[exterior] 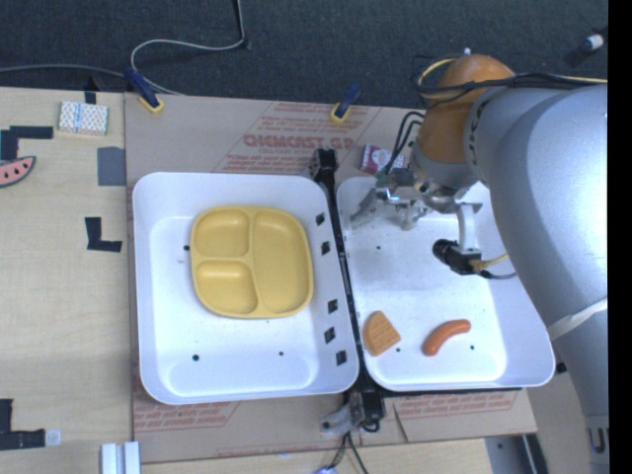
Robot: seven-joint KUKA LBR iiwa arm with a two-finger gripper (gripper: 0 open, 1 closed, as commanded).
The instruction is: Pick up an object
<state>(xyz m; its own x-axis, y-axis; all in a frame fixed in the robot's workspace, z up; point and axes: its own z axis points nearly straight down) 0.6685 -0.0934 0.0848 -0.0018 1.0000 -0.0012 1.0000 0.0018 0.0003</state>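
Cardboard-topped bench point(197, 136) on dark carpet point(326, 18); hand point(390, 205), grip state unclear.

Robotics lab bench, cardboard sheet point(296, 141) clamped under white bins point(158, 294), trailing cables point(188, 45), tape marks point(97, 235)

In my right bin, two things are lying flat near the front edge: an orange sausage point(446, 337), curving slightly, and left of it, apart, a tan biscuit-like piece point(380, 332), sitting slightly askew.
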